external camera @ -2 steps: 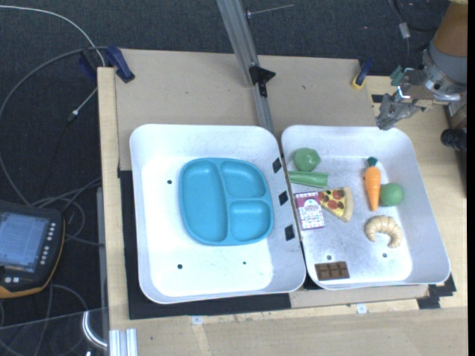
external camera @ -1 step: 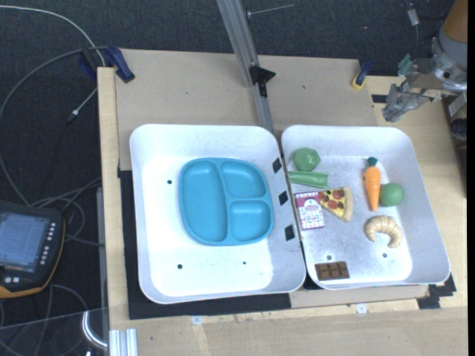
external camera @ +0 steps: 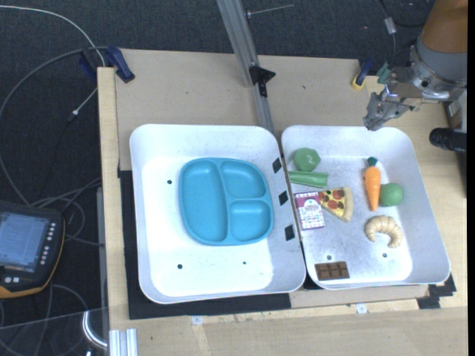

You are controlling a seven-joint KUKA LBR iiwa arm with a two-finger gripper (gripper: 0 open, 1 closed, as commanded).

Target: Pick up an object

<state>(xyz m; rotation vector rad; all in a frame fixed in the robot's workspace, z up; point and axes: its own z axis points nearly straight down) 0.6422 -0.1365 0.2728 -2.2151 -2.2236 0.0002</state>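
Observation:
My gripper (external camera: pixel 376 119) hangs over the far rim of the right bin (external camera: pixel 427 221), at its back edge, with nothing visible between its fingers. In that bin lie a green round toy (external camera: pixel 306 158), a green pod (external camera: pixel 308 177), a carrot (external camera: pixel 372 186), a small green ball (external camera: pixel 392 193), a pizza slice (external camera: pixel 338 202), a pink card (external camera: pixel 309 210), a croissant (external camera: pixel 384 229) and a chocolate bar (external camera: pixel 332 271). The carrot is the nearest item, a short way in front of the gripper.
The left bin (external camera: pixel 148 221) holds a blue divided plate (external camera: pixel 225 200). A metal pole (external camera: pixel 241 35) slants down to the gap between the bins. Clamps sit at the bench's back corners, and cables and a handheld pendant (external camera: pixel 26 247) lie off the left side.

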